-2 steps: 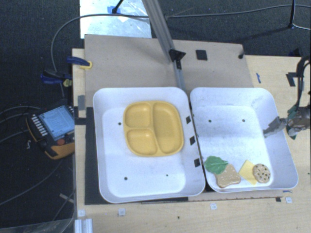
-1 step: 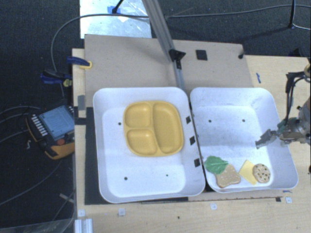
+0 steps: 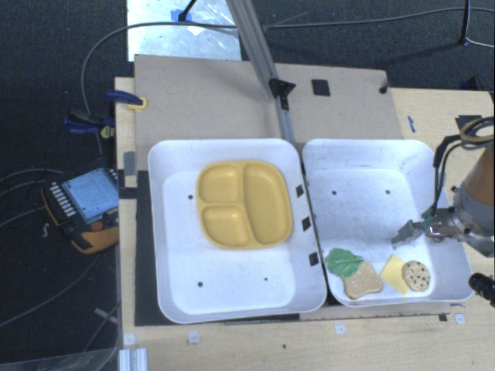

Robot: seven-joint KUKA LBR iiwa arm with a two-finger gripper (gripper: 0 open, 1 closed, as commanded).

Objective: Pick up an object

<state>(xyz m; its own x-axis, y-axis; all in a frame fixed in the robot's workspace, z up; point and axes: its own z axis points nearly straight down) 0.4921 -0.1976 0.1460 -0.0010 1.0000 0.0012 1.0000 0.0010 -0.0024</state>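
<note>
**Grasp assessment: toy food items, right bin**

The tool (image 3: pixel 406 233) hovers inside the right bin (image 3: pixel 363 168), its state indeterminate. The cheese wedge (image 3: pixel 393 273), cookie (image 3: pixel 416 275), bread slice (image 3: pixel 362 283) and lettuce leaf (image 3: pixel 343 262) cluster at the front edge. All look light, rigid and flat; grip the wedge across its thicker sides.

Blue device (image 3: pixel 87 195); blue clamps (image 3: pixel 116 99)

left bin (image 3: pixel 174 284): divided tray (image 3: pixel 244 204) | right bin (image 3: pixel 363 161): leaf (image 3: pixel 343 262), toast (image 3: pixel 363 282), cheese (image 3: pixel 394 273), cookie (image 3: pixel 416 275) (near front edge)
</note>
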